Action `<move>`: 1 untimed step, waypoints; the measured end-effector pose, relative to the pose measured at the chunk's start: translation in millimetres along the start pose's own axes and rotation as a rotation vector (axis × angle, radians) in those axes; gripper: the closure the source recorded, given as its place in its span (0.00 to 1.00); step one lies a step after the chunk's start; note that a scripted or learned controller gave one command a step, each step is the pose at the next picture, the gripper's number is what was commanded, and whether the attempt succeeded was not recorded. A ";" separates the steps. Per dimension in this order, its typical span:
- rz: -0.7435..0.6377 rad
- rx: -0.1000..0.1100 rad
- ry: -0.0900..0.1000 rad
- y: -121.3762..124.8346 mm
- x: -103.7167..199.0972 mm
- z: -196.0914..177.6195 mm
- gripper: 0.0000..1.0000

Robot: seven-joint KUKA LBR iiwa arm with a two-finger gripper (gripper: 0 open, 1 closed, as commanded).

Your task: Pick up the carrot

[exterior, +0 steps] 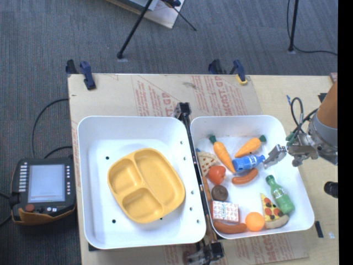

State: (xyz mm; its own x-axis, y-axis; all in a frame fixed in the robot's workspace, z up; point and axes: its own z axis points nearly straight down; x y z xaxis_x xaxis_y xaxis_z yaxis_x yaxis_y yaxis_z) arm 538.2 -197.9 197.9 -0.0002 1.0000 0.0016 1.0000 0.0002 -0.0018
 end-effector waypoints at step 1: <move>0.414 0.002 0.000 19.8 97.8 111.3 0.00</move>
State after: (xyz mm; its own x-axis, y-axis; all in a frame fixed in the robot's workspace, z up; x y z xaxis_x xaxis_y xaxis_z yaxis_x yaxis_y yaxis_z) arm 557.8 -99.9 86.8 0.4021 0.9156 0.0007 0.9156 -0.4021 -0.0045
